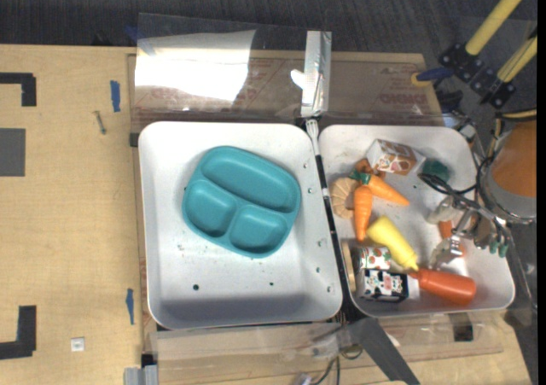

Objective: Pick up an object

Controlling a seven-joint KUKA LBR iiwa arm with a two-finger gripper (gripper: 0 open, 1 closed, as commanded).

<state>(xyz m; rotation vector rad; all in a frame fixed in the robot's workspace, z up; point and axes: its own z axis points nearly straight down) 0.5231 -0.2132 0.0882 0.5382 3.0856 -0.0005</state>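
The gripper [450, 234] hangs low over the right side of the right bin [489, 291], and whether its fingers are spread or closed cannot be told, since cables and metal parts clutter that spot; nothing can be made out between them. Just below and to its left lies a red-orange bottle-shaped toy [444, 285], lying on its side near the bin's front wall. Further left, a yellow toy [392, 242] rests at a slant, touching a small black-and-white patterned carton [380, 277] beneath it. Above these, two toy carrots [372, 199] lie crossed beside a tan ridged piece [343, 195] against the bin's left wall. Near the back of the bin sits a small printed box [394, 158], and a dark teal item [435, 171] lies to its right. The left bin [162, 289] holds a teal divided tray [242, 199] with three compartments, set at a slant near its middle.
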